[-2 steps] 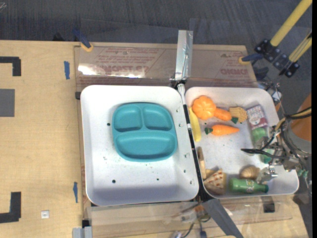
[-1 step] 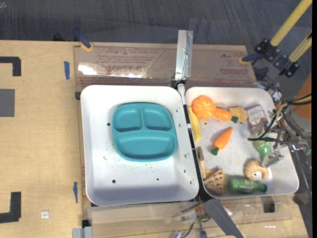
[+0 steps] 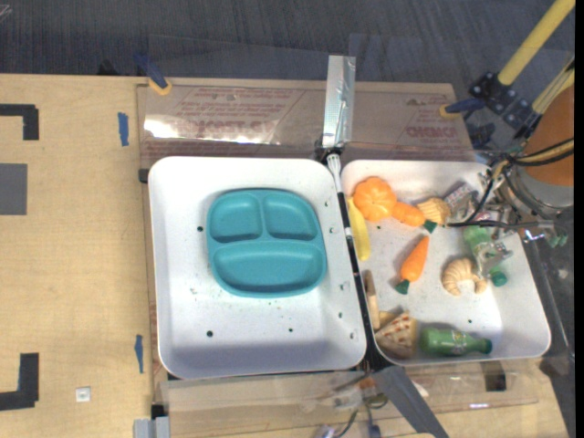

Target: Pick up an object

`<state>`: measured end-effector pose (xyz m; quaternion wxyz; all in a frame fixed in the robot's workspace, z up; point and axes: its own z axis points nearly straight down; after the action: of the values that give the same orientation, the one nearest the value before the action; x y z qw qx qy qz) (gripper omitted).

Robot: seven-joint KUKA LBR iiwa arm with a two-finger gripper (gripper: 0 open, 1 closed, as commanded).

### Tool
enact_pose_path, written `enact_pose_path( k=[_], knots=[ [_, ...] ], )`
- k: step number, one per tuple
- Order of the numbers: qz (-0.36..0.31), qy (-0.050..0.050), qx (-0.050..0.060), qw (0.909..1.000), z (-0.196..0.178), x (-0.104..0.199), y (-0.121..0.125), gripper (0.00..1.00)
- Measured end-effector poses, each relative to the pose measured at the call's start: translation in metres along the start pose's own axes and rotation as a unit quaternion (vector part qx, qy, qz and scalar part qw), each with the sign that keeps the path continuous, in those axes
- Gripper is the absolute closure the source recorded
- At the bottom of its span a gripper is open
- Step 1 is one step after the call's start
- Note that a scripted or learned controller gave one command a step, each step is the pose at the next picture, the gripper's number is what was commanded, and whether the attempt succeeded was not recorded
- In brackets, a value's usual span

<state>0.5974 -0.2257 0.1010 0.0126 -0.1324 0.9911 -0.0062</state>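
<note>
The gripper (image 3: 488,245) sits low over the right bin (image 3: 529,336), at its right side. A green object (image 3: 476,237) lies at the fingers; their state cannot be determined.

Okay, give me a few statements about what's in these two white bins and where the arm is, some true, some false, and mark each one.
1. A teal divided plate lies in the left bin. True.
2. The green bottle stands upright in the left bin. False: it lies on its side near the front of the right bin.
3. The small carrot is in the right bin. True.
4. The gripper hangs over the left bin. False: it is at the right bin's right side.
5. The left bin holds seashells. False: the seashell is in the right bin.
</note>
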Motion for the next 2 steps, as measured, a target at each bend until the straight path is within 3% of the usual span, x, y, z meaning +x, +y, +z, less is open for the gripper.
enact_pose_path(
  k=[1, 2],
  knots=[
    [-0.041, 0.006, -0.006, 0.9991, 0.01, 0.035, 0.055, 0.0],
    [-0.014, 0.005, -0.006, 0.9999, 0.01, 0.012, 0.093, 0.0]
  ],
)
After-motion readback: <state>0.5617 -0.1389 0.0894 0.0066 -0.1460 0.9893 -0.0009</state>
